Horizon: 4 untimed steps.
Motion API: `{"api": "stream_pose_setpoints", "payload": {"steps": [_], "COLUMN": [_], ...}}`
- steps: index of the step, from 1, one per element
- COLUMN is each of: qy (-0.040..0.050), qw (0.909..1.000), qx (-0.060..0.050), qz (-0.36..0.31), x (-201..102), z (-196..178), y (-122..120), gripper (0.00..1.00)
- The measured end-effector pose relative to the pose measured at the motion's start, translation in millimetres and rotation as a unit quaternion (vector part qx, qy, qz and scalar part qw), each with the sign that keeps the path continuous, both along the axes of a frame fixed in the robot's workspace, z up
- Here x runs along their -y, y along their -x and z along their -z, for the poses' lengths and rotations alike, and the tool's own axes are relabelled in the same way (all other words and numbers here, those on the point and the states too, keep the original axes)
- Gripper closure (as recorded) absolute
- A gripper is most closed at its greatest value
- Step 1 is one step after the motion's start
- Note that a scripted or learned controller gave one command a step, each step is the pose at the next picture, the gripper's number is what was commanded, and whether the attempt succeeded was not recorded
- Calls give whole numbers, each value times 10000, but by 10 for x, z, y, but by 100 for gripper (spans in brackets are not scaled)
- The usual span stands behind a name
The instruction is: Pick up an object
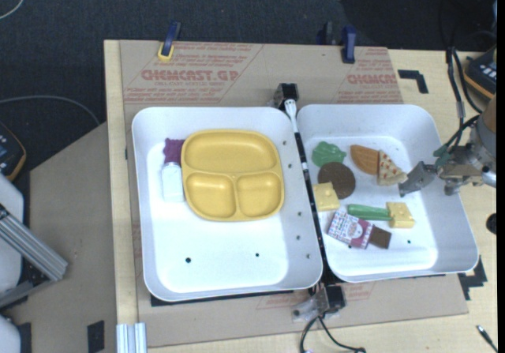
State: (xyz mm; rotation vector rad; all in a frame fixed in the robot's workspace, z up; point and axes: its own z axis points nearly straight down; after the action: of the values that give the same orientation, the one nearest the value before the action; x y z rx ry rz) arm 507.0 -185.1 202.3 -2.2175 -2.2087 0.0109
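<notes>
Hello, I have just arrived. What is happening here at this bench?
A robot arm reaches in from the right, and its gripper hovers low over the right bin, beside the pizza slice. It holds nothing visible. Small toy foods lie in this bin. The left bin carries a yellow divided tray.

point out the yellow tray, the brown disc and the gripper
yellow tray (pixel 230 152), camera view, big top compartment
brown disc (pixel 338 178), camera view, its centre
gripper (pixel 413 180), camera view, between its fingertips
</notes>
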Motion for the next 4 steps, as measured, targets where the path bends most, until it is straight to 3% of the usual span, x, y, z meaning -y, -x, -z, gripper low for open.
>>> {"api": "stream_pose_setpoints", "payload": {"steps": [1,3,4], "qy": [17,7,26], "qw": [10000,10000,9999], "qx": [65,48,97], "qz": [-19,-24,-20], "x": [-3,-171,-159], "z": [-65,1103,1135], "y": [-32,-80,-107], "gripper": [0,0,0]}}
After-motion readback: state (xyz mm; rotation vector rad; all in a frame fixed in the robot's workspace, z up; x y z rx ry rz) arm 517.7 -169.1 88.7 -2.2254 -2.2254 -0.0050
